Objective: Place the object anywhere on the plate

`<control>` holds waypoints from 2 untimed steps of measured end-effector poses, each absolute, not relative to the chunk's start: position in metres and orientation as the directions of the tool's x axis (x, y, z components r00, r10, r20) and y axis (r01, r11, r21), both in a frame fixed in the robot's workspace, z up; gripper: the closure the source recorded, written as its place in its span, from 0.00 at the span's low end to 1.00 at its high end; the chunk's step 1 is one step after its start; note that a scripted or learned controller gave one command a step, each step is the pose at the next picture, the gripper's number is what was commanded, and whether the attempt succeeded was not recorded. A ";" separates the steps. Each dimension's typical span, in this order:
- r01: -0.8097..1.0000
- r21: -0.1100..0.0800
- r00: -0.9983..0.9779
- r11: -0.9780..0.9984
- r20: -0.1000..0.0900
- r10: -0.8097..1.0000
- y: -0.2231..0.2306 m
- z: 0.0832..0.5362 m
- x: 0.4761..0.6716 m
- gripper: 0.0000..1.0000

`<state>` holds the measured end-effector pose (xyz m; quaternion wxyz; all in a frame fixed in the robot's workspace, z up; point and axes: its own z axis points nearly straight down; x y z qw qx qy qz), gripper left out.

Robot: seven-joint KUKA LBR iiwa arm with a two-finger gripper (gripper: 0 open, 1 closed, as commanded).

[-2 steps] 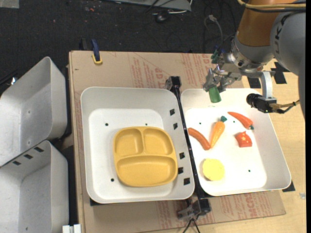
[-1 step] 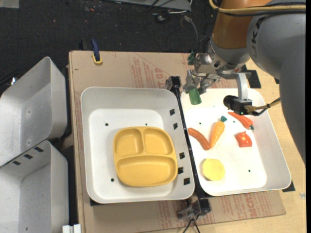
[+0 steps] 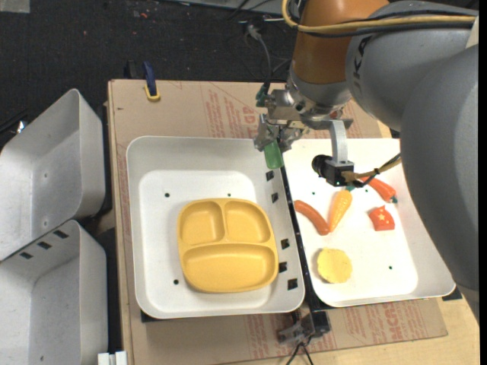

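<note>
Above the seam between our two bins, gripper [image 3: 272, 144] clenched on a green object [image 3: 272, 157], yellow plate [image 3: 227, 245] well apart in left bin [image 3: 152, 204]

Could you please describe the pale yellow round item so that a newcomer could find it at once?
Start at the right bin. Near its front edge lies the flat yellow disc, below the carrot and sausage; it alone is round and pale.

plate [image 3: 227, 245] in left bin [image 3: 144, 204] | food pieces [image 3: 335, 238] in right bin [image 3: 407, 272] | gripper [image 3: 272, 144] over the bins' shared edge, far side
</note>
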<state>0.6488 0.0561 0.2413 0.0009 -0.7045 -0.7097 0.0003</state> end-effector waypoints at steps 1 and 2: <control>1.000 0.000 -0.007 0.007 0.001 1.000 0.101 0.239 0.646 1.00; 1.000 0.000 -0.007 0.007 0.001 1.000 0.157 0.226 0.648 1.00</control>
